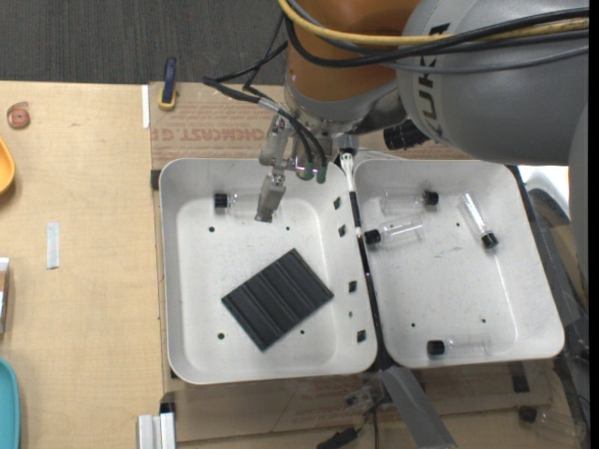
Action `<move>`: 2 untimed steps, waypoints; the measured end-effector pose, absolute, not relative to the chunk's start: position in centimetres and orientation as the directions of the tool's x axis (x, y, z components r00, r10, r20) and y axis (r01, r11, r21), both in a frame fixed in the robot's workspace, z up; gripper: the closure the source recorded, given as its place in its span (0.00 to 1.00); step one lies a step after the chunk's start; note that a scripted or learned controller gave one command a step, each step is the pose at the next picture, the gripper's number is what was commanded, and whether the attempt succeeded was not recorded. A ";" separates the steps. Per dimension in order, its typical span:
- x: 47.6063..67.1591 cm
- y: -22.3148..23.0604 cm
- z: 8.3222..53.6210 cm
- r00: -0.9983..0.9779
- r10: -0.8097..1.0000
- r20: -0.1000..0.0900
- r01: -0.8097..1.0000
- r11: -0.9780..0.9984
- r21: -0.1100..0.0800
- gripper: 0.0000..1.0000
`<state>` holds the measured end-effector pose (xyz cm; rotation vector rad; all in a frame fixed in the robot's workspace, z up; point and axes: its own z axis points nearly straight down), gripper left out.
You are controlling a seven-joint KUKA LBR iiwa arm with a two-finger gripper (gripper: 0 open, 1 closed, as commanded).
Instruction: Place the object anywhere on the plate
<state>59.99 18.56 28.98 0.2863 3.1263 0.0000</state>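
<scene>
Currently I am hovering my gripper point(267, 209) over the left bin's point(187, 344) far part; its spread I cannot tell. Ridged black plate point(278, 298): lying flat mid-bin, long axis running diagonally, near-left to far-right. Right bin point(524, 340): carrying clear black-capped tubes point(475, 221). Cardboard point(211, 129) behind: mirrored lettering, not legible.

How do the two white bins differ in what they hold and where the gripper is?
The left bin holds a dark ribbed plate lying flat and turned at an angle, plus one small clear vial; the right bin holds several clear, black-capped vials scattered about. The gripper hangs over the left bin's far end, above the plate; none is over the right bin. Both bins are shallow, white and round-cornered.
</scene>
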 end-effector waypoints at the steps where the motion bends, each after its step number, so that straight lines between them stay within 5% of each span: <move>1: 60.1 18.5 29.9 -0.983 0.185 -0.005 0.185 0.983 0.002 1.00; 2: 54.4 19.7 33.7 -0.991 -0.131 -0.002 -0.131 0.991 0.000 1.00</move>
